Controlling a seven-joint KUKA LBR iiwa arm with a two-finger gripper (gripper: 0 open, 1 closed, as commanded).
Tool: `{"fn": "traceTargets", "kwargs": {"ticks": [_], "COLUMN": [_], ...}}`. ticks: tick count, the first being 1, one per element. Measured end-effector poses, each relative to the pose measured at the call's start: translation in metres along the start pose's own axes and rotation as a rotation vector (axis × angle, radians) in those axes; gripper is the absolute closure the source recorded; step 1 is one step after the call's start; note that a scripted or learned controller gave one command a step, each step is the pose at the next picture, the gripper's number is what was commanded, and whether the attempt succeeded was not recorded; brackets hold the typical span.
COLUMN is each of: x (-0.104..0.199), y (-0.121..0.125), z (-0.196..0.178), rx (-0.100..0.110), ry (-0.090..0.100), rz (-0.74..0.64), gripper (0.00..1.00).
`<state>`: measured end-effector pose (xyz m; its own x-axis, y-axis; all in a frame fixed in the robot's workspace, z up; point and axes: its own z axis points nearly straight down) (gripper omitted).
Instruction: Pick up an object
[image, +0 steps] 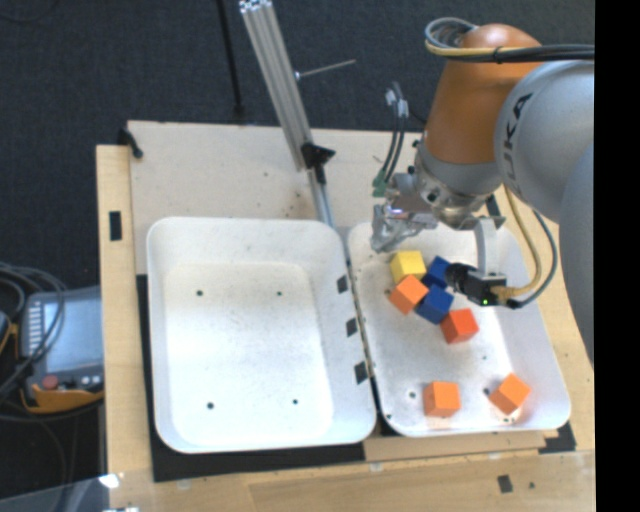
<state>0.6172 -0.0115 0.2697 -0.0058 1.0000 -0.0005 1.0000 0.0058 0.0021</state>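
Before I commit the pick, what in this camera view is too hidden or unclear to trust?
- Gripper: open or shut unreadable; the wrist hides it from above.
- Right bin: its far corner lies under the arm.
- Blue blocks: partly covered by cable and neighbouring blocks.
- Arm: cut off by the top edge.

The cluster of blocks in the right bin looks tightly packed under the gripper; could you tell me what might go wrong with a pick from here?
1. The yellow block touches an orange block and blue blocks, so closing fingers may catch or shove a neighbour.
2. The gripper hangs near the right bin's back-left corner, so a descent might clip the rim.
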Motion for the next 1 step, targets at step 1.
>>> {"fn": "traceTargets", "kwargs": {"ticks": [1], "x": [0.0461], "y": [0.0061], "z": [0.0212], "rx": [0.004], "ry": [0.0], "rz": [0.0], "gripper": [1.0]}}
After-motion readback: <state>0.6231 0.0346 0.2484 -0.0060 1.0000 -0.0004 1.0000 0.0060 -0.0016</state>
